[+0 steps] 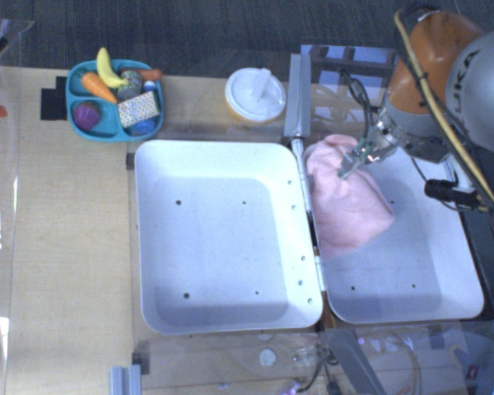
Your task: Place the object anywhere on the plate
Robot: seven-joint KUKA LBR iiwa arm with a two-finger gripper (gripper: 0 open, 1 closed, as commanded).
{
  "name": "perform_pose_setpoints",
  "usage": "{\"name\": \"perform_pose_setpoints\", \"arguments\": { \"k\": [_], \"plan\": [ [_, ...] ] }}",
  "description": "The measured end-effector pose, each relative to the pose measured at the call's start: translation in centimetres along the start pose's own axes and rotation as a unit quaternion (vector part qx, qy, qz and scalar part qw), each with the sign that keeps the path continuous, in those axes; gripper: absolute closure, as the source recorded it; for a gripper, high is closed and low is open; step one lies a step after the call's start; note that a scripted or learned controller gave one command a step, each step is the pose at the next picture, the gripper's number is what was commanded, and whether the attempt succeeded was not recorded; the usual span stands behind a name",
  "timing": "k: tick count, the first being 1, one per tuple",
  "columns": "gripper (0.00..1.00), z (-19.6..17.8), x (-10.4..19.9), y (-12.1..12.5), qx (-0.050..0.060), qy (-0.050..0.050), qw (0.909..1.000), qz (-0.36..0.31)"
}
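A: Which step is this?
B: The pick, I judge. The end effector [356, 160] hovers over the soft pink crumpled cloth [348, 193] in the right of the 2 shallow white bins [445, 295]; its grip I cannot tell.
A: Next?
B: A firm grasp, then travel to the plate.

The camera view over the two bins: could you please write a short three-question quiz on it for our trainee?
1. True or false: the pink cloth lies in the left bin.
2. Which item is yellow in the blue divided tray: A banana, B carrot, C sponge?
3. Fill in: the gripper hovers over the cloth's ____ edge in the right bin.

Key: 1 false; 2 A; 3 upper.
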State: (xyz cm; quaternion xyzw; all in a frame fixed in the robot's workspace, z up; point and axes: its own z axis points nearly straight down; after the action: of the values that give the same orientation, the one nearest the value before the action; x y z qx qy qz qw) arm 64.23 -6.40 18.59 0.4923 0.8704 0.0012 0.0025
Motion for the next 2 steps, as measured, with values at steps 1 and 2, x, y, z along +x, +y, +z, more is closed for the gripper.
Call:
{"name": "perform_pose_setpoints", "arguments": {
  "k": [1,2],
  "plan": [
    [1.0,-4.0,0.1,0.3,0.0,0.0,1.0,-0.003],
    [1.0,-3.0,5.0,0.6,0.0,0.001,0.9792,-0.203]
  ]
}}
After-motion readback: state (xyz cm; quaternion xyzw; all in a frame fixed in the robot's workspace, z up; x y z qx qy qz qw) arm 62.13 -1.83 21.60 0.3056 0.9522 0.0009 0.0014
